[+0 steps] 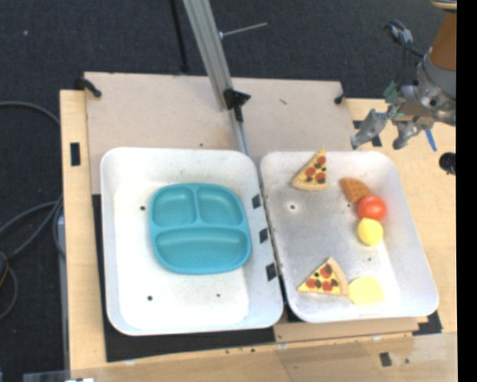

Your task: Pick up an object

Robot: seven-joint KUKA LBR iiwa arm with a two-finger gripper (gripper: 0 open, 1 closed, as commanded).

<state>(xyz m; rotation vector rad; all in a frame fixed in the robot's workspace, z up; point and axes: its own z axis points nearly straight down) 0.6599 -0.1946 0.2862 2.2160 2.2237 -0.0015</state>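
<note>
Dark carpeted floor all around, cables trailing at the left, and in the middle your bench point(182, 110) with its pale board top and the two shallow white bins side by side. An aluminium post point(210, 42) slants up from the back of the bench between them. Your left bin point(123, 293) carries a teal divided plate point(199, 228), three compartments, sitting a little left of the bin's centre. Now look to the right bin point(409, 213), that's where your pickable items lie: one pizza slice point(311, 171) up near the back edge, a brown wedge-shaped piece point(353, 188) just to its right, a red tomato-like ball point(372, 207) touching that brown piece, and a yellow ball point(369, 231) just below the red one. Down at the front, a second pizza slice point(324, 278) lies right beside a flat yellow piece point(366, 290), the two touching or nearly so. Your gripper point(389, 132) hangs above the bench at the right bin's back right corner, outside the rim, well apart from every item. Its two fingers are spread apart with nothing between them, so the pincer is released. The orange band point(443, 42) of the arm shows at the top right.
</note>
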